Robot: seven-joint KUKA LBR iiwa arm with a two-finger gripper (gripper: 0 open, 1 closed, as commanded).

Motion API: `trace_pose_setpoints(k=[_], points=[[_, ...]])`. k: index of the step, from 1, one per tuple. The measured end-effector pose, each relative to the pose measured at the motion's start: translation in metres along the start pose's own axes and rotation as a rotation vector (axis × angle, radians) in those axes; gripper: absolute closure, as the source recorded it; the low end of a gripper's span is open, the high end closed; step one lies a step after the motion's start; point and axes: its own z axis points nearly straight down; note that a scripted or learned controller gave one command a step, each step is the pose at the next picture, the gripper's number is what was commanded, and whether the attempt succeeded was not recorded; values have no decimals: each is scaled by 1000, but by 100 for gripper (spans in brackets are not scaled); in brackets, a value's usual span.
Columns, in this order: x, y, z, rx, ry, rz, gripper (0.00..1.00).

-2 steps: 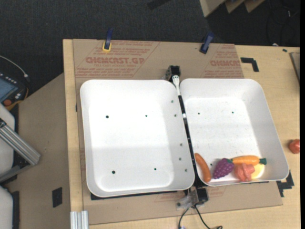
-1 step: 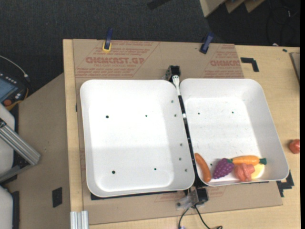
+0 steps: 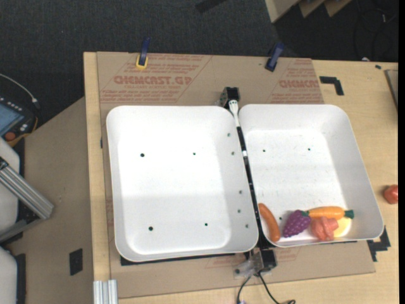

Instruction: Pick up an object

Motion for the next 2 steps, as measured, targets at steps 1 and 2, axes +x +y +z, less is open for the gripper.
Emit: trace_pose_setpoints(k=[1,2], points=[[0,0,0,0,0,0,100],[0,0,0,0,0,0,100]])
